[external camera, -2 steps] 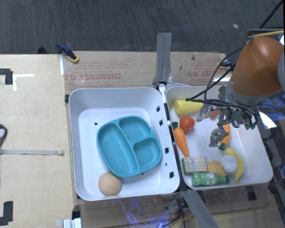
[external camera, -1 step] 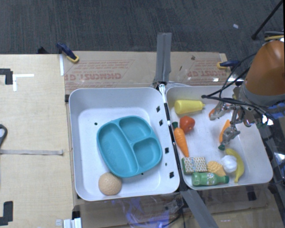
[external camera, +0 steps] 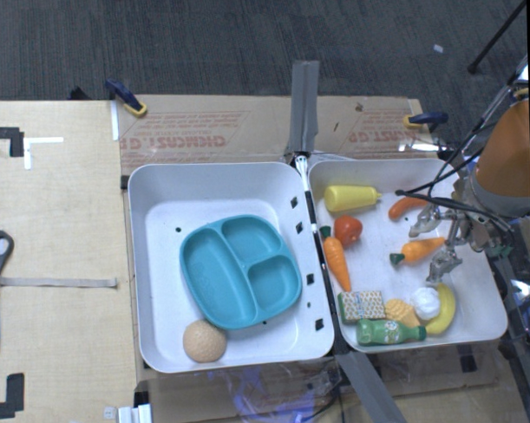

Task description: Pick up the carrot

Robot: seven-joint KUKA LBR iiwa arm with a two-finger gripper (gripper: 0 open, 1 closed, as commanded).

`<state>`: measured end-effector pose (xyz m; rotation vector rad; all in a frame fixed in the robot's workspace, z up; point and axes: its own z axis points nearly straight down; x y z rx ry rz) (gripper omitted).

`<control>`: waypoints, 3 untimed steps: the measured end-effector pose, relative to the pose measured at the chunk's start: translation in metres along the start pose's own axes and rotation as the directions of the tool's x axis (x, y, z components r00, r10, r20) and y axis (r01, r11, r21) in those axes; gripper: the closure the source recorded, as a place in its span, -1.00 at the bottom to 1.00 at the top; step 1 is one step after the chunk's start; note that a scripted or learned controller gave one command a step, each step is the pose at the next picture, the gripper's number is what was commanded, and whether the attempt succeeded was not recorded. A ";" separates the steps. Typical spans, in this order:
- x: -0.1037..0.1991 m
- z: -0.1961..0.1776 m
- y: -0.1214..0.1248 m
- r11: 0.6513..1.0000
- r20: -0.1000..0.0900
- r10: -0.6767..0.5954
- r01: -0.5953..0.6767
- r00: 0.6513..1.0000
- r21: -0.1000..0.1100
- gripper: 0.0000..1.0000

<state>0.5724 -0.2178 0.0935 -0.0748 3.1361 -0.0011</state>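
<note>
Carrot (external camera: pixel 336 262): right bin (external camera: pixel 490 328), against left wall, just below tomato (external camera: pixel 348 229); second carrot-like piece (external camera: pixel 420 250) mid-bin, near right side.
Long axis: wall carrot runs along left wall, thick end toward far edge, tip toward near edge.
Gripper (external camera: pixel 446 243): over right side of bin, wall carrot well to camera-left.
Fingers: cannot tell whether open or closed.

Carrot (external camera: pixel 337 262) hemmed: bin wall (external camera: pixel 317 248) left, tomato (external camera: pixel 348 229) above; right side open.
</note>
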 end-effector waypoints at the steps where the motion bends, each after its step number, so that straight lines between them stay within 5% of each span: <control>1: 0.013 0.000 -0.003 0.992 -0.001 0.130 -0.130 0.992 0.000 -1.00; 2: -0.003 0.000 -0.004 0.902 0.001 0.431 -0.431 0.902 0.001 -1.00; 3: -0.042 0.000 -0.006 0.771 0.002 0.637 -0.637 0.771 0.001 -1.00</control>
